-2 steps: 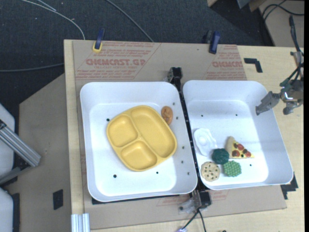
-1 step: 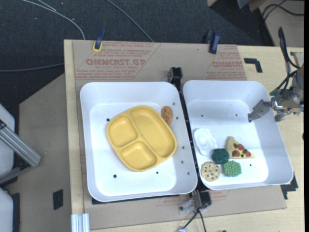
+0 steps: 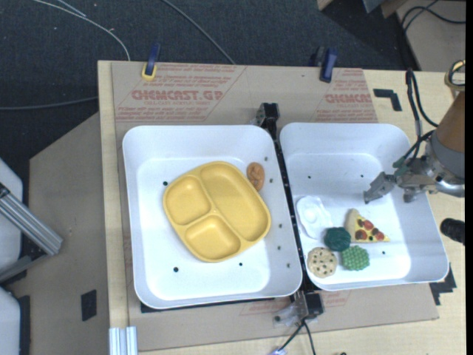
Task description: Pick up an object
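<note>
The end effector [image 3: 378, 188] hangs over the right bin [image 3: 347, 140], fingers spread wide and holding nothing. The pizza slice [image 3: 365, 229] lies just below it, near the broccoli [image 3: 355, 258] and cookie [image 3: 321, 262]. This looks like the approach step; next it must descend over one item and close.

Pizza slice [image 3: 364, 229], dark green ball [image 3: 338, 238], light green piece [image 3: 355, 258], cookie [image 3: 321, 262], white piece [image 3: 311, 211] lying clustered in right bin [image 3: 421, 261] front; brown piece [image 3: 256, 174] touching yellow tray [image 3: 216, 210].
</note>
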`<state>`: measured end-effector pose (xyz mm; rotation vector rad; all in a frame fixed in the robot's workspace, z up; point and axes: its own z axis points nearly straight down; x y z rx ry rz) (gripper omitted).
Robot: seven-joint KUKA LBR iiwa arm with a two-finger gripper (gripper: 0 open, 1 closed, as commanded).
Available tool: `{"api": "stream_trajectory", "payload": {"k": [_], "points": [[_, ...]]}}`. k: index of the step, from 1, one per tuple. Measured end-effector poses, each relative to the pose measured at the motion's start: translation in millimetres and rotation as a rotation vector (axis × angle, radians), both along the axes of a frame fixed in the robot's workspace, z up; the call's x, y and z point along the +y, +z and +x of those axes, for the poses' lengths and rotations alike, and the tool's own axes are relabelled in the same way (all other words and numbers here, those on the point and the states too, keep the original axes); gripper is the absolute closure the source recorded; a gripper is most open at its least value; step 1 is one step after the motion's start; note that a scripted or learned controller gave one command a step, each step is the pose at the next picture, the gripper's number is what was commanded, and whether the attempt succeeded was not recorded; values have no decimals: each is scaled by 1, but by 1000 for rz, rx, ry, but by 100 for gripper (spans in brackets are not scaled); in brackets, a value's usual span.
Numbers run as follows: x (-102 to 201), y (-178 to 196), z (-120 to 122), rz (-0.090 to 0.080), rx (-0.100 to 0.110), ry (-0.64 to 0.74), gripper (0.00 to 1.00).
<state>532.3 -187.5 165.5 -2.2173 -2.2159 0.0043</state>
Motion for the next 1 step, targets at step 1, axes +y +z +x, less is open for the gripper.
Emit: {"api": "stream_trajectory", "payload": {"k": [1], "points": [[-10,-55,1,-1,-1,-1,0]]}}
